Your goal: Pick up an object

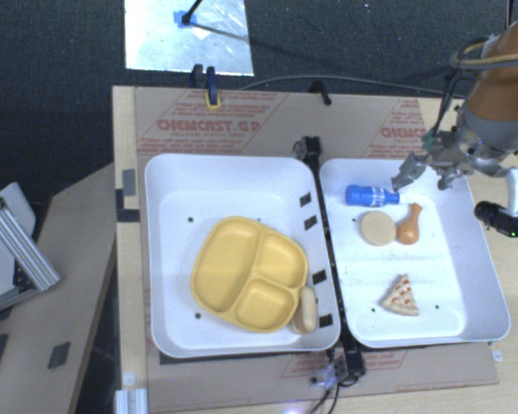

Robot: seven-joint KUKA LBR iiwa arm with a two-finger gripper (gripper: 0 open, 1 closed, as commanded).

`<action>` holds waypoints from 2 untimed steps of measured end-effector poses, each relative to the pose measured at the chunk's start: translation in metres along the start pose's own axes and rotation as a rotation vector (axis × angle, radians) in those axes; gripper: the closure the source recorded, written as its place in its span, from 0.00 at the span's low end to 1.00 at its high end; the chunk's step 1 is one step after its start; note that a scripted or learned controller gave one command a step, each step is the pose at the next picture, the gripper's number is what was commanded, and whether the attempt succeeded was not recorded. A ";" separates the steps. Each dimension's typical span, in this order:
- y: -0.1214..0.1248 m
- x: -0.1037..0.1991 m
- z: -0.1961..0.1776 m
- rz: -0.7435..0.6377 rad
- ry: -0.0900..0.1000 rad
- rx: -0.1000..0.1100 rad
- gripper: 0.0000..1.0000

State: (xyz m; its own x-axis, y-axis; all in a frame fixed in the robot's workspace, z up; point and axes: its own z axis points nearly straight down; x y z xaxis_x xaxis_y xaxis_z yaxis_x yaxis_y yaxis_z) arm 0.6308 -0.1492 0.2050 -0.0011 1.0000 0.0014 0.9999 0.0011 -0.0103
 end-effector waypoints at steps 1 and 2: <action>0.003 0.000 -0.007 -0.002 -0.002 -0.012 0.00; -0.002 0.000 0.054 -0.001 -0.001 -0.008 0.00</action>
State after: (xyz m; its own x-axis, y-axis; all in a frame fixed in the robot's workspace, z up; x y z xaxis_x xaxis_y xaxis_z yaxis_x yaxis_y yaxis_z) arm 0.6286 -0.1495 0.1508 -0.0017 1.0000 0.0003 1.0000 0.0017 -0.0024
